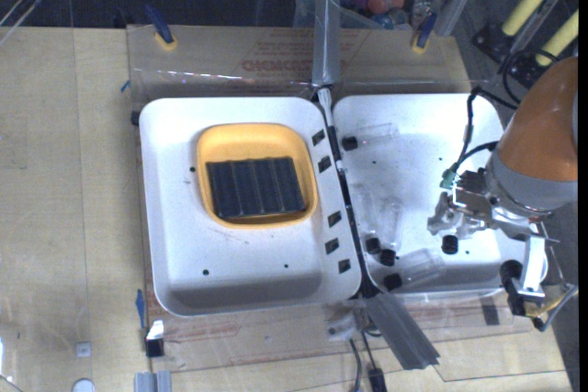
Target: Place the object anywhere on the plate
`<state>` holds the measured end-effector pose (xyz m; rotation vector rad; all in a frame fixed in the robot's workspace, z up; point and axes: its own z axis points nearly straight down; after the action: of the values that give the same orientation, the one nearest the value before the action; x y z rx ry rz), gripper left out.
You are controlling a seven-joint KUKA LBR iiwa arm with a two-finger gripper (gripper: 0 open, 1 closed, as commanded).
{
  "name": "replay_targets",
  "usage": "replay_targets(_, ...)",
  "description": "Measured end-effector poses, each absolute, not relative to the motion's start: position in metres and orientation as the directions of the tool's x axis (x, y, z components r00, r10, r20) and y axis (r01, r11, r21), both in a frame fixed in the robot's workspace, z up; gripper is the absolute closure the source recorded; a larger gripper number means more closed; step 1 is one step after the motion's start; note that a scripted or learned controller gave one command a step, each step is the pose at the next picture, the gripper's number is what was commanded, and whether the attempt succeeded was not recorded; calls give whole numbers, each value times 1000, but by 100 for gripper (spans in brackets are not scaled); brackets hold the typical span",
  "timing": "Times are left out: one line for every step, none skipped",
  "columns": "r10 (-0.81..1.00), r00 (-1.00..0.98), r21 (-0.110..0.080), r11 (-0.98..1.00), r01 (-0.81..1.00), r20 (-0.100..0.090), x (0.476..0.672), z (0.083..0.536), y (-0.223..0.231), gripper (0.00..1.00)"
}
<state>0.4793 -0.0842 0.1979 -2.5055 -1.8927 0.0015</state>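
On the bench's two white bins, we see the gripper (447, 218) low in the right bin (413, 119), grip unreadable, the object unidentifiable, the yellow plate (255, 139) lying leftward across the divider (335, 188).

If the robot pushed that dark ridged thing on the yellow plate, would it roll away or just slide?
The dark ridged object looks flat and low, so it would probably slide, not roll or tip. Its ridges may help grip. The yellow plate has a raised rim, which would likely stop it.
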Motion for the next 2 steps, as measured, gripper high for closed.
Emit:
replay_targets(962, 273, -2, -273, 962, 0, 479, 198, -84, 0)
replay_targets(999, -47, 2, 47, 999, -2, 479, 206, -145, 0)
